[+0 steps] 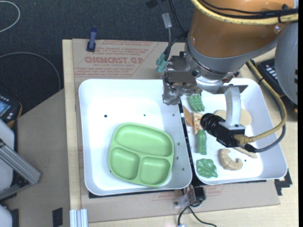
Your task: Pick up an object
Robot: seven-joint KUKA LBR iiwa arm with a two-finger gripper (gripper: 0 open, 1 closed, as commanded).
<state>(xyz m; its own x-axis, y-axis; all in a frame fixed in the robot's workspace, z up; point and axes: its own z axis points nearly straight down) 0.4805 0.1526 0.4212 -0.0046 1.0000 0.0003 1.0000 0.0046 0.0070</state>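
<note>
Looks like the approach step: gripper (pixel 182 96) hovers upper-middle over the right bin (pixel 265 103), can't tell its grip state, next it drops onto a green piece (pixel 202 142).

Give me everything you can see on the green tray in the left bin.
The green tray is pale green, matte, plastic-looking, with rounded corners and three compartments: one long one across the far side and two smaller ones nearer the camera. All three look bare. It lies flat and right way up, turned slightly askew, on the floor of the left bin, toward its near right corner. Nothing touches it but the bin.
</note>
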